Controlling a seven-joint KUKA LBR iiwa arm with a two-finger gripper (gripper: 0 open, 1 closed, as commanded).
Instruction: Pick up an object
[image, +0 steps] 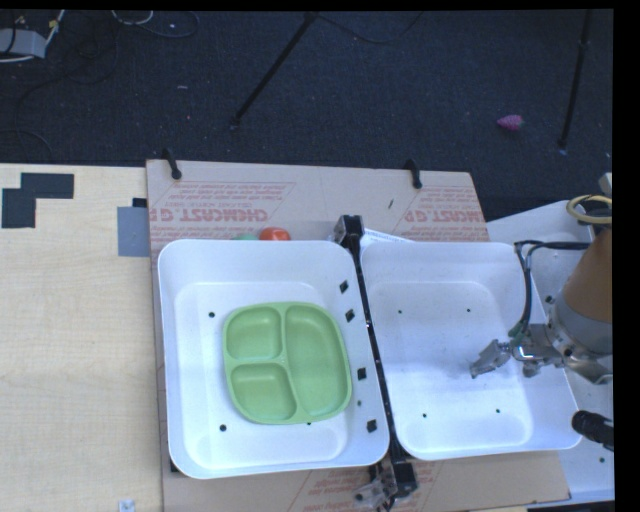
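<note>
A light green divided plate with three compartments lies flat in the middle of the left bin. My gripper hangs low over the right side of the right bin, far to the right of the plate. Its fingers are spread open with nothing between them. The grey arm with its orange band comes in from the right edge.
A black divider runs between the two bins. Behind the left bin's far rim, on the cardboard, sit a small red-orange object and a bit of green. A black cable loops over the right bin's far right corner.
</note>
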